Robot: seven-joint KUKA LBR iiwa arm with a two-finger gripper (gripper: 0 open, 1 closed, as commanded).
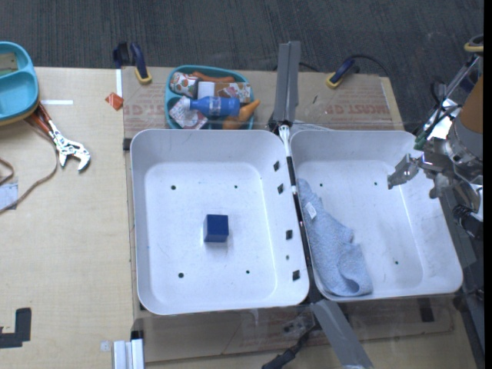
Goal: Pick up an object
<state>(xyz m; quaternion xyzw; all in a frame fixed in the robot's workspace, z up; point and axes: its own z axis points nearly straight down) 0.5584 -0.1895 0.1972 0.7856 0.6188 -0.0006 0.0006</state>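
Blue cube sits near the middle of the left bin: looks small, rigid and light, so a pinch across two opposite flat faces should do. Right of it, cloth lies in the right bin: soft, limp. Gripper hangs over that bin's right rim, open, holding nothing.

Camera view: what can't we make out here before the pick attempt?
- Hand: sits at the camera view's right edge, small and cluttered with cabling; finger state unreadable.
- Arm: mostly cut off by the right edge.
- Blue cloth in the right bin: crumpled, so anything beneath it is hidden.
- Small tub behind the bins: contents piled and too small to identify.
- Blue cube in the left bin: underside unseen.
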